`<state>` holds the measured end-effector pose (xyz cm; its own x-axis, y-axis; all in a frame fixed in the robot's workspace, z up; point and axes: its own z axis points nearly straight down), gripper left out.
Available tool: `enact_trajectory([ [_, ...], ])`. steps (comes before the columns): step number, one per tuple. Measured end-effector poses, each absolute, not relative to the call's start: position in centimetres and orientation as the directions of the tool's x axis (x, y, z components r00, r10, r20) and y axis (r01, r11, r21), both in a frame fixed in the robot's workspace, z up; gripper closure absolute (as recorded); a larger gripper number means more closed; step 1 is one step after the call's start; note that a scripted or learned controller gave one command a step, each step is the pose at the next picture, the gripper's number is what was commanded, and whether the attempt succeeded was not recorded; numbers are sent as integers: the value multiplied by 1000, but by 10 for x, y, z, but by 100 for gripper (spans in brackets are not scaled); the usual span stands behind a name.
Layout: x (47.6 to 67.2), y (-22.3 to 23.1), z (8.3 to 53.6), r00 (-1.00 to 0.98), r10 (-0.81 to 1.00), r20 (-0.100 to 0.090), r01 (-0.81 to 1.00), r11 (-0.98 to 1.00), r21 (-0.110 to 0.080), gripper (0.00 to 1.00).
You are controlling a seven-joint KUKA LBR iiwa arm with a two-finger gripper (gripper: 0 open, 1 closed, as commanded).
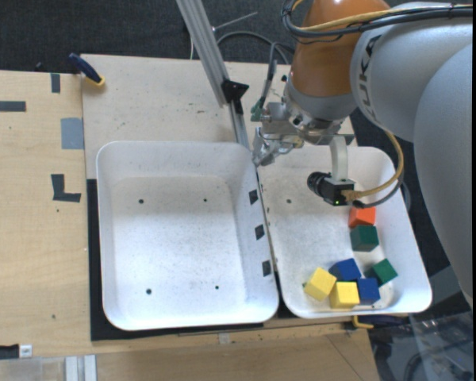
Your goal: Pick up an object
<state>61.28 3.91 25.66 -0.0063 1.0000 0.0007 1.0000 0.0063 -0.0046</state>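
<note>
two white bins [119,213] share the tabletop; claw [263,154], grip state unclear, hangs at the right bin's far-left corner; blocks [351,280] lie diagonally opposite, near-right.

The arm [428,86] is cut off at the right edge.

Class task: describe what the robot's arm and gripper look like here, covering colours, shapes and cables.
The arm is thick, rounded and light grey, with dark lettering on its side. Above the wrist sits a glossy orange band, domed in shape. Dark cables loop around that band, and a yellowish cable curves down beside a small black part. The gripper is a small metal assembly, silver and grey.
</note>
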Motion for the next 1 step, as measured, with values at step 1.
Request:
enact_trajectory([
  [1,588,88,252,-7,1000,1,1000,7,-4,100],
])
